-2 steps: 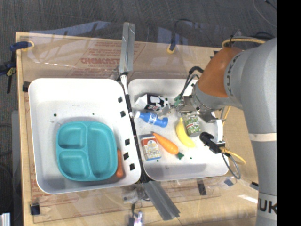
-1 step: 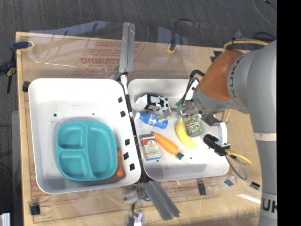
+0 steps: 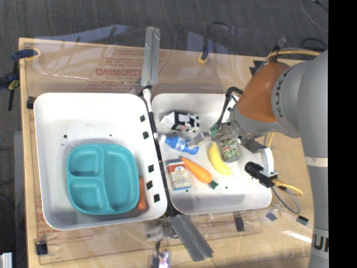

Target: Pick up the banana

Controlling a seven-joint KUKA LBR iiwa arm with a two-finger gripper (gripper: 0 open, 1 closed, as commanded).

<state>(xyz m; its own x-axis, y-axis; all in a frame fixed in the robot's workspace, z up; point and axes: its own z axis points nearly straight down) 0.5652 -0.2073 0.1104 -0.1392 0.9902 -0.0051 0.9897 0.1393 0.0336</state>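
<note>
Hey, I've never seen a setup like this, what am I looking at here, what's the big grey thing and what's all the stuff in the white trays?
One camera looks down at a slant on a bench with two white bins. The grey and orange machine is a robot arm reaching in from the right; its gripper sits over the right bin, beside a yellow banana. Near that lie a carrot, a small carton, a blue packet and a black-and-white item. The left bin holds a teal divided tray. I see nothing between the fingers.

Yellow banana (image 3: 218, 159) beside an orange carrot (image 3: 197, 171) with a green tip, teal tray (image 3: 102, 178) in the white left bin (image 3: 50, 110), black-and-white patterned box (image 3: 185, 120), blue wrapper (image 3: 179, 144), grey arm (image 3: 312, 102) banded orange.
</note>
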